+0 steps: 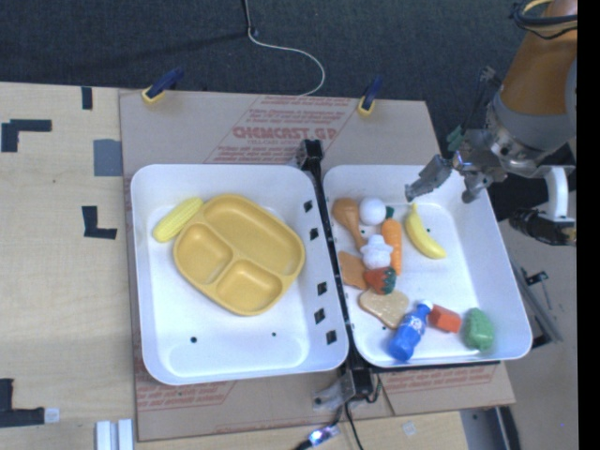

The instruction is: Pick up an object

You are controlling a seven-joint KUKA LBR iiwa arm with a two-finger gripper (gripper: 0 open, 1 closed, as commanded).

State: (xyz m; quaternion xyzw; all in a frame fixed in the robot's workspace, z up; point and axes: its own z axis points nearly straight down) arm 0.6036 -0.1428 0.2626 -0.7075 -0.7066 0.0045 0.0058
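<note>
Jaws of the gripper [448, 178] spread open, empty, over the right bin's [506, 261] far edge; one banana [424, 233], one bottle [408, 333] inside.

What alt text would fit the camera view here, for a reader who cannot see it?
A grey and orange arm's gripper hangs open above the far right corner of the right bin, holding nothing. That bin holds toy food: a banana, carrot, blue bottle and green piece. The left bin holds a yellow divided tray with a corn cob beside it.
</note>
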